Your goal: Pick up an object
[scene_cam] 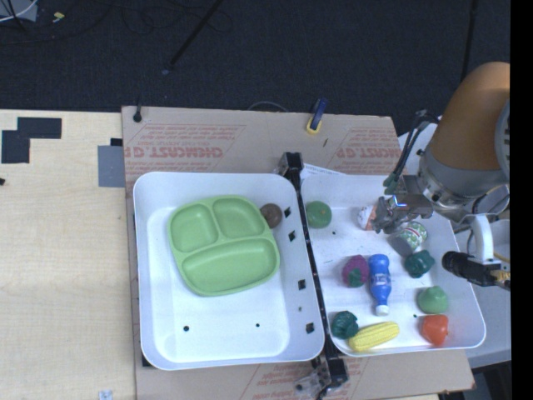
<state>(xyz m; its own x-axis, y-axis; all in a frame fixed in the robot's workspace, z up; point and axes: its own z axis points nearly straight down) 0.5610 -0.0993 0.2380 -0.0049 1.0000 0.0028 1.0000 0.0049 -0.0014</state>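
Jaws point(391, 216) hover just above-right of the blue bottle point(380, 282) (lying lengthwise, cap toward us); can't tell their state.

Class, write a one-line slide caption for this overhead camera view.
Grey KUKA arm's gripper above the right white bin of toy food; the left white bin holds a green three-compartment plastic tray.

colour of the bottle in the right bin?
Blue bottle with a white cap, lying in the right bin; seen in the camera view.
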